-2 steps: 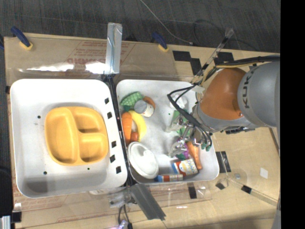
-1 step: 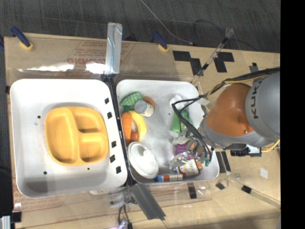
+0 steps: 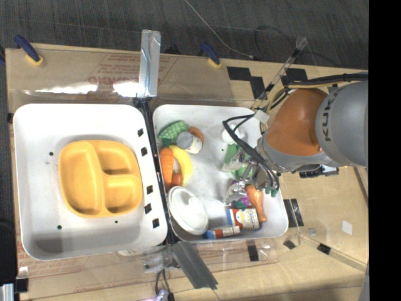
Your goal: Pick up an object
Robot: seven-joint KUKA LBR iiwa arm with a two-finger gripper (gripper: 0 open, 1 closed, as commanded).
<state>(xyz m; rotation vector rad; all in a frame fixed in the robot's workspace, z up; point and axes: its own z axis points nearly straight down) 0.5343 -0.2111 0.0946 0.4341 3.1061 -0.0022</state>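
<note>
My gripper (image 3: 243, 171) is low in the right bin (image 3: 207, 115), on the bin's right side, with the grey and orange arm (image 3: 301, 127) reaching in from the right. It hangs over a cluster of small items: a green piece (image 3: 230, 156), a purple-and-clear piece (image 3: 237, 194), a small orange carrot (image 3: 255, 200) and a labelled jar (image 3: 245, 218). Cables and the wrist hide its tips. I cannot make out anything held in it.
The right bin's left side holds a green toy (image 3: 173, 130), a small can (image 3: 189, 142), a carrot (image 3: 166, 165), a banana (image 3: 184, 162), a white bowl (image 3: 187, 209) and a red marker (image 3: 223, 232). The left bin (image 3: 31, 124) holds a yellow divided tray (image 3: 100, 175).
</note>
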